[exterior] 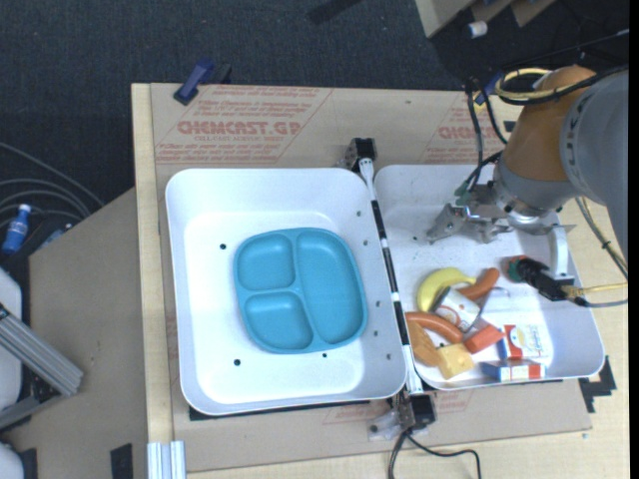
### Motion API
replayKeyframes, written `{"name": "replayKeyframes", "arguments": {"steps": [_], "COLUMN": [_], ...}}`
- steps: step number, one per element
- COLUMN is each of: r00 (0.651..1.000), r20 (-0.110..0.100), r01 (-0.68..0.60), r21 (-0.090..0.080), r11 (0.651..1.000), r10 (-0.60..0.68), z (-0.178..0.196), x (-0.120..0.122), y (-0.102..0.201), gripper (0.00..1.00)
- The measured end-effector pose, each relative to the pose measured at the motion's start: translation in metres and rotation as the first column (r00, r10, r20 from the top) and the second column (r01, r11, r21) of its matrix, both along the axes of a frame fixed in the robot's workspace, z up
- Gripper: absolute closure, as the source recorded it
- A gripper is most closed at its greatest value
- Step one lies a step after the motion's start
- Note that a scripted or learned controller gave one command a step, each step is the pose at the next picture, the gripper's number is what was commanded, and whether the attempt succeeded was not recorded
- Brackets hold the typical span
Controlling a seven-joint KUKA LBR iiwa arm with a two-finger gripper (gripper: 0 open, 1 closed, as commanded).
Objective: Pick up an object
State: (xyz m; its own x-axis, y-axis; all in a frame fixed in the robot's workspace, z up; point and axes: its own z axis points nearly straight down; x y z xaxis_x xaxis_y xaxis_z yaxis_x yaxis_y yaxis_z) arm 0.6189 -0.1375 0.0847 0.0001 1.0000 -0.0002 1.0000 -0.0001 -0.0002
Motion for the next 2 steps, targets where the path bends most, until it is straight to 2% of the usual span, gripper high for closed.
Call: {"name": "replayKeyframes", "arguments": {"steps": [1, 2], "r00": [1.0, 0.999], "r20": [-0.029, -0.032], "r01": [0.005, 0.003], "r21": [0.008, 0.015], "r11": [1.0, 1.0], "r10": [-0.005, -0.002], "z": [-0.0042, -0.0041], "x": [0.0418, 0.042], "y": [0.0039, -0.0035], "gripper": [0.0, 0.0]}}
